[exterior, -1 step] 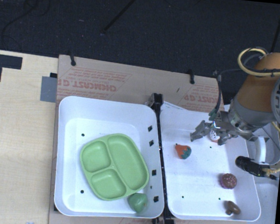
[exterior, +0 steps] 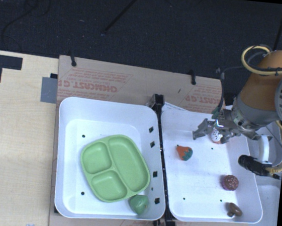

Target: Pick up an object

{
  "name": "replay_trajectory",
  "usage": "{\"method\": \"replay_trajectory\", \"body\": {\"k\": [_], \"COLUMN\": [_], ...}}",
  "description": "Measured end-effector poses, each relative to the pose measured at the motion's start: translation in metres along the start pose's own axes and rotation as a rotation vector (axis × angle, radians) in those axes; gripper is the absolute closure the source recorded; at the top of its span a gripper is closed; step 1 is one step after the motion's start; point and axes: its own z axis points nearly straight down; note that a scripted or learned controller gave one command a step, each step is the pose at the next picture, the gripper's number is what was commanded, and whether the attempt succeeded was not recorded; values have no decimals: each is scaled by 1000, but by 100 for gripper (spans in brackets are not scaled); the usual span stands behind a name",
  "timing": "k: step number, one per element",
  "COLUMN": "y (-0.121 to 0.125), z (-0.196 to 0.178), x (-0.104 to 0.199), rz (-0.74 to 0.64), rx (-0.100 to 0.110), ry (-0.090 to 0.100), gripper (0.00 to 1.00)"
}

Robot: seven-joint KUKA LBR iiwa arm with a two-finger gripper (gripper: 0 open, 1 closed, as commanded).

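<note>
My jaws (exterior: 213, 132) over right bin (exterior: 251, 211), a small red-white object (exterior: 217, 137) at their tips, grip state unclear, strawberry toy (exterior: 183, 152) at eight o'clock.

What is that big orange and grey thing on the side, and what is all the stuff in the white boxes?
That is a robot arm. It reaches in from the right, and the camera looks down on it from above. At its end is a gripper, a metal hand with two fingers for picking things up. There is something small and red and white right by it, but I cannot tell if the gripper is holding it.

Two shallow white bins sit side by side on the bench. The left bin has a green plate with three sections, and a green lump touching the plate's near edge. The right bin has an orange and green toy, a dark red ball and a little brown thing near the corner. The robot's job is to pick one up.
</note>
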Motion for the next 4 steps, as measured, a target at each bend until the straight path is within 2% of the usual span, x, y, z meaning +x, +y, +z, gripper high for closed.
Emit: {"method": "replay_trajectory", "body": {"k": [2,3,4], "y": [2,2,1], "z": [116,104,57], "x": [2,1,9], "rz": [1,4,-1], "rx": [2,1,-4], "ry": [0,0,-1], "gripper": [0,100,100]}}
